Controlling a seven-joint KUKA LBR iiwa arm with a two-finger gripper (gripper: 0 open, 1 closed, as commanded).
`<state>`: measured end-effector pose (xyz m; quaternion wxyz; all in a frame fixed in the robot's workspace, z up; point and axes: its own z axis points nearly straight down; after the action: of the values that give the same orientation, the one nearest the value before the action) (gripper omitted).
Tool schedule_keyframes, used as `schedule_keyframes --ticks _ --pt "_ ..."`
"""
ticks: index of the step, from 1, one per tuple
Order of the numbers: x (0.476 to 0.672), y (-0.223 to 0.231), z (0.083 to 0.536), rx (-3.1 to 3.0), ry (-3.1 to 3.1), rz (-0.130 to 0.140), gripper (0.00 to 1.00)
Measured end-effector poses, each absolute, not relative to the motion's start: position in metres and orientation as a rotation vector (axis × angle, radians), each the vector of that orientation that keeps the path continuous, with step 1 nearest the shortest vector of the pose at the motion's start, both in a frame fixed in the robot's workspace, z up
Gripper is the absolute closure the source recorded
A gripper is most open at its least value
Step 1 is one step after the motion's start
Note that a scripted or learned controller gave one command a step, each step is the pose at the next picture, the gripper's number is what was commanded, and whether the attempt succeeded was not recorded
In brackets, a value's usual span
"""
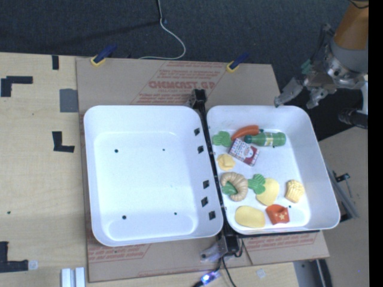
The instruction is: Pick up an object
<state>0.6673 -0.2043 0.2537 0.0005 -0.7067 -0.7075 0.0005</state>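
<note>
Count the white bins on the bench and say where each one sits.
2. The left bin sits at the bench's middle; the right bin touches its right side and holds the toy food.

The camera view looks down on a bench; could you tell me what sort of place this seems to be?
Probably a robotics lab's grasping test bench: two shallow white bins clamped side by side on cardboard, toy food in the right bin, and the arm's gripper hanging above.

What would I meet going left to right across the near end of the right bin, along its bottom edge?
Croissant → green broccoli piece → yellow corn cob. Just nearer the rim: yellow lemon-like piece → red block with a star. All lie in the right bin.
</note>
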Motion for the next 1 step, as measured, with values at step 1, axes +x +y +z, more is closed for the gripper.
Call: schedule_keyframes --ticks 1 --pt "0.6668 -0.2238 0.1058 -2.218 -2.219 0.007 0.0"
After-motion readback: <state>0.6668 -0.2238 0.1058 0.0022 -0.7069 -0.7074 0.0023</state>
